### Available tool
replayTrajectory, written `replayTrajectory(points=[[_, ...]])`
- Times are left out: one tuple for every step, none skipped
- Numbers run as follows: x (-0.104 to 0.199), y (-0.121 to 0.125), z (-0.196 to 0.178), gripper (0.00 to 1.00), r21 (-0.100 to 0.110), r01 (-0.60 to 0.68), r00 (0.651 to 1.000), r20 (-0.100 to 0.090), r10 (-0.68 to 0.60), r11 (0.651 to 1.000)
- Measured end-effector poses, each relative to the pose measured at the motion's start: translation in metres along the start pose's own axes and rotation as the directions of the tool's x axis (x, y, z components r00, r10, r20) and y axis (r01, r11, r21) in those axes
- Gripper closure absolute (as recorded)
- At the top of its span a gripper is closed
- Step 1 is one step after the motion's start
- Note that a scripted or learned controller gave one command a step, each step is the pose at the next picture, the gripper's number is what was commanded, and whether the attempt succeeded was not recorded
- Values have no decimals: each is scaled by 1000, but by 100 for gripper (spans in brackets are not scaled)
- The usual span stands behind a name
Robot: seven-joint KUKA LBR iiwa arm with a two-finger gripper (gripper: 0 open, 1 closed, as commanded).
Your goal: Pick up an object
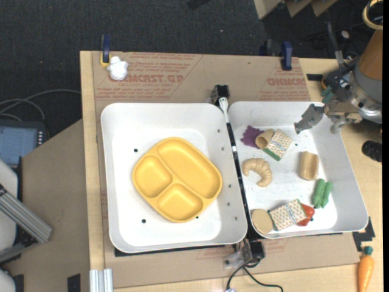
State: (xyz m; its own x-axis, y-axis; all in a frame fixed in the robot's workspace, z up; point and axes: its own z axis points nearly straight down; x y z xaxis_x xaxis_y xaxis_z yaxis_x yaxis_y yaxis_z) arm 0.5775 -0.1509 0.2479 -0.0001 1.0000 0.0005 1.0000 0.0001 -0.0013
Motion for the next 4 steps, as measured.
replayTrajectory(points=[[-63, -13, 88, 0, 9, -6, 1000, 0, 6, 1000], [-67, -10, 165, 0, 2, 5, 1000, -14, -5, 1000], [-72, -11, 153, 100, -1, 1, 1000, 0, -1, 1000], [7, 13, 164, 100, 0, 8, 1000, -4, -8, 1000]])
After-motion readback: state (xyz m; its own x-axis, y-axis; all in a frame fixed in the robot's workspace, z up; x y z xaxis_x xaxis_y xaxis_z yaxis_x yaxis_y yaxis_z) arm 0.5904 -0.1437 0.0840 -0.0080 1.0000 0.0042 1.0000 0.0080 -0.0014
